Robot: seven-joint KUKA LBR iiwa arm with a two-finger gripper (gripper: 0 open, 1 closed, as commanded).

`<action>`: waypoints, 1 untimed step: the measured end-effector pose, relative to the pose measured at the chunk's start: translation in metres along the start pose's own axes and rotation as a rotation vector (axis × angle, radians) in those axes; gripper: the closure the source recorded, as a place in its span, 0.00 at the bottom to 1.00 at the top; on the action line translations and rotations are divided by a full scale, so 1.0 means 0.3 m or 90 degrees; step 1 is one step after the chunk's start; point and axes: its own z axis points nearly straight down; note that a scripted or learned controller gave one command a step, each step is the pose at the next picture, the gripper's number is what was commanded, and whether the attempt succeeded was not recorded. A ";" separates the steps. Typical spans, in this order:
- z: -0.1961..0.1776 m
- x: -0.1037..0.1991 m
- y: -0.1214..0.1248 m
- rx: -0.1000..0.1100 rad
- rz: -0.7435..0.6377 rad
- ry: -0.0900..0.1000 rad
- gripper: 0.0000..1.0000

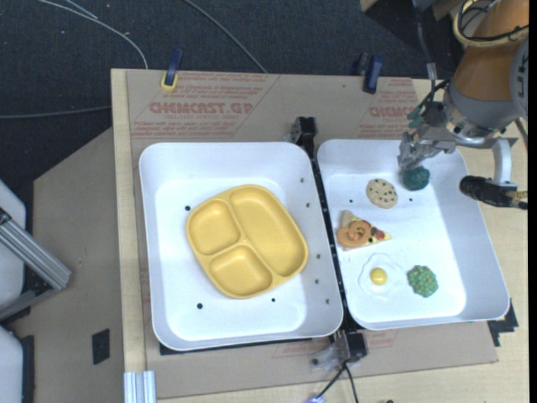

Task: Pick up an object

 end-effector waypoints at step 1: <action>-0.200 -0.013 0.033 -0.001 0.000 -0.001 1.00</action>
